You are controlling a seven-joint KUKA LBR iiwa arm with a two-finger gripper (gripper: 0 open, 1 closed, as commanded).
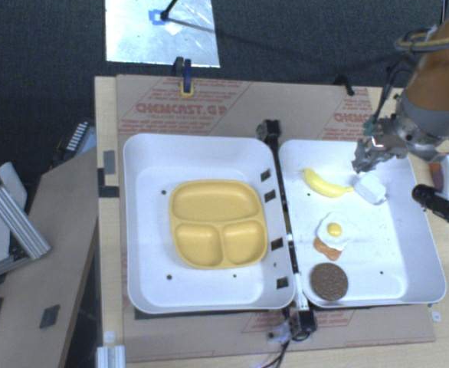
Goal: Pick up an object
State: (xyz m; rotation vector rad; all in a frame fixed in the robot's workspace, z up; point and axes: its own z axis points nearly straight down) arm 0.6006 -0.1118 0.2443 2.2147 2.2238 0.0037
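Bins sit side by side on the surface point(109, 205), and I use the black divider point(280, 205) between them as my landmark. Left of the divider, the left bin point(144, 167) holds a yellow compartment tray point(215, 222), lying flat near its middle. Right of the divider, in the right bin point(416, 274), I see a banana point(326, 184) towards the far end, a fried egg toy point(333, 231) nearer me with an orange piece point(321, 245) touching its lower edge, and a brown round cookie point(329, 280) closest to the divider's near end. Further right of the banana lies a small white block point(369, 189). My claw point(366, 162) hangs just above that block, and I cannot tell whether it is spread or closed.
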